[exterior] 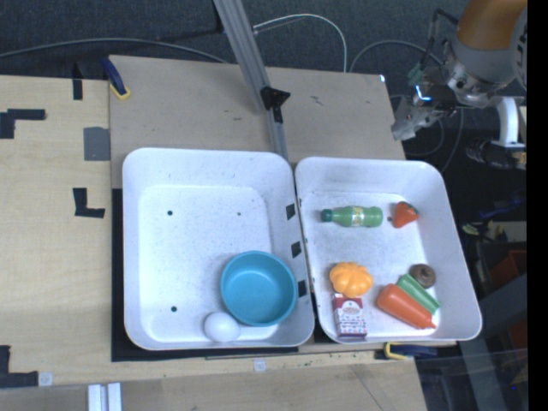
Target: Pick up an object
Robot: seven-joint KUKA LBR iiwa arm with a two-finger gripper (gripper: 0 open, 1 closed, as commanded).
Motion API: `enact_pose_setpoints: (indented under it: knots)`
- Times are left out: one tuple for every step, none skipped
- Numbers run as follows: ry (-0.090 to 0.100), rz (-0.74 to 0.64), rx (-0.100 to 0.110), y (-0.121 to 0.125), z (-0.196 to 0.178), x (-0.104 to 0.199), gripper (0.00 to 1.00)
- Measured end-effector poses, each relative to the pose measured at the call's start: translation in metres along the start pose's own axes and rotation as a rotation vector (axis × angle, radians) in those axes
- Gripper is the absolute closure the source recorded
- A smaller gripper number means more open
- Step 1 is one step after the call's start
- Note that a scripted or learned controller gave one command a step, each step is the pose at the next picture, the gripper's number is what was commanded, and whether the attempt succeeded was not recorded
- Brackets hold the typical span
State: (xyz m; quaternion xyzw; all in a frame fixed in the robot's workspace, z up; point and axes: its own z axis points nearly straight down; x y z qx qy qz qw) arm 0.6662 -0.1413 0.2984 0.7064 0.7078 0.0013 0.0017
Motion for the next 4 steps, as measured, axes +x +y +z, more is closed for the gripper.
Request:
enact_pose_setpoints:
  knots:
    - [0.001,-0.003,0.005,0.004,0.009,0.046,1.0]
    - [0.001,-0.004,0.008,-0.006,0.03,0.099,1.0]
    - [0.001,-0.004,0.008,-0.02,0.039,0.146,1.0]
    - [0.002,-0.006,0.008,-0.025,0.05,0.211,1.0]
